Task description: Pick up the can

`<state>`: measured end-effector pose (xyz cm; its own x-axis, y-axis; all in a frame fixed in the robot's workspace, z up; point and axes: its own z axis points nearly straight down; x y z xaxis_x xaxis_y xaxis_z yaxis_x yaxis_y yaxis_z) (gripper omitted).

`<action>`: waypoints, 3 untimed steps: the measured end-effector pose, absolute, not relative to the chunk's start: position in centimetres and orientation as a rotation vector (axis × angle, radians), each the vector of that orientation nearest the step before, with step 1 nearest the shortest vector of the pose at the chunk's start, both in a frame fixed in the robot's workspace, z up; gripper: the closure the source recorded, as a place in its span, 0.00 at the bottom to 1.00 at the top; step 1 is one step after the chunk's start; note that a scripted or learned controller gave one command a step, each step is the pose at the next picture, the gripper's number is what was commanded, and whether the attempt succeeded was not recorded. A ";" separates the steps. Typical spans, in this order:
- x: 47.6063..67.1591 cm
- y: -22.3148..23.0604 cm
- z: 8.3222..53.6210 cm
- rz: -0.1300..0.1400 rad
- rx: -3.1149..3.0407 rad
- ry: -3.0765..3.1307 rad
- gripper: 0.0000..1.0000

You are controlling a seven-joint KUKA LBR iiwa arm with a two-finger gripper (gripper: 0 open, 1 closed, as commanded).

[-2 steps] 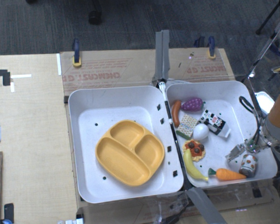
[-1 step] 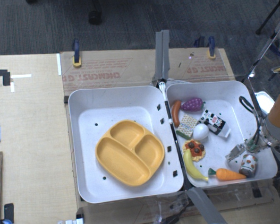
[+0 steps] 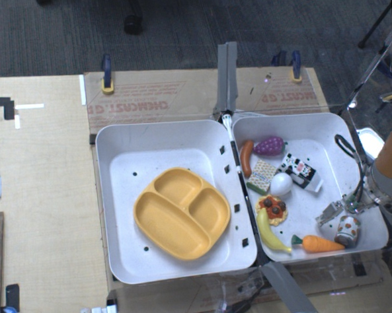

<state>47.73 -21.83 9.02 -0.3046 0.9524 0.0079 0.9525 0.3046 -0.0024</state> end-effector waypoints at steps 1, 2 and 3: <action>47.7 -21.8 9.0 -0.004 -1.848 -2.531 0.00; 47.7 -21.9 9.9 -0.002 -1.854 -2.529 1.00; 47.7 -21.9 9.9 -0.003 -1.851 -2.529 0.00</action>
<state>47.74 -21.86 9.89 -0.3023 0.9532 0.0070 0.9532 0.3023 -0.0029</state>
